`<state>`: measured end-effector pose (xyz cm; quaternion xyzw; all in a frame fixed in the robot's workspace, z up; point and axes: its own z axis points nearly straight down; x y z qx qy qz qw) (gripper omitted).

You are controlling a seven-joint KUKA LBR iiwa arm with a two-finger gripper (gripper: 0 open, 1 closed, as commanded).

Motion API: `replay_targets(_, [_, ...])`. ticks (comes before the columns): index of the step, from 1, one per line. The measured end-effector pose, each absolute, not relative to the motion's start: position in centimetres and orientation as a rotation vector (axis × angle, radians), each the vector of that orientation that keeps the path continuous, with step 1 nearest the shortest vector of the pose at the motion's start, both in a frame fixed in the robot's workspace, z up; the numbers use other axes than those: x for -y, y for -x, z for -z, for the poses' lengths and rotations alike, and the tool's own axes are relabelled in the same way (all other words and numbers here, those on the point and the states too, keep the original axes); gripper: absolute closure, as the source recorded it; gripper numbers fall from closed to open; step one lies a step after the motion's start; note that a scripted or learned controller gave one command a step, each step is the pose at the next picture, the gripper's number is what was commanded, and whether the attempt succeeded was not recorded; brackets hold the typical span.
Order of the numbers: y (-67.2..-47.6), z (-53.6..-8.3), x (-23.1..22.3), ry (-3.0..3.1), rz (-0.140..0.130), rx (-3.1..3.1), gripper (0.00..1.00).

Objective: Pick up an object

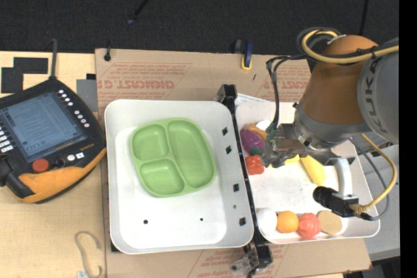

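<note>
My gripper [276,152] hangs low over the upper left part of the right bin [287,189], under the orange wrist band. Just left of it lie a purple toy [251,137] and a red toy [254,164]. A yellow banana-like piece [313,169] rests to its right. Along the bin's front edge sit a white egg [266,217], an orange ball [287,221], a pink-red ball [309,224] and a tan round piece [330,223]. The arm hides part of the bin's back.
The left bin [124,205] holds a green divided plate [172,156]. A teach pendant [45,133] lies on the bench at the far left, and a metal hook [88,250] sits near the front left corner.
</note>
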<state>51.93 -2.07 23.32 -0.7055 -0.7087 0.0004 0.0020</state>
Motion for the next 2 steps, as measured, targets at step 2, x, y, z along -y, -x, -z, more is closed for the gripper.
replay_targets(2, [-49.6, -21.8, -8.9, 2.213, -0.005, 2.223, 1.0])
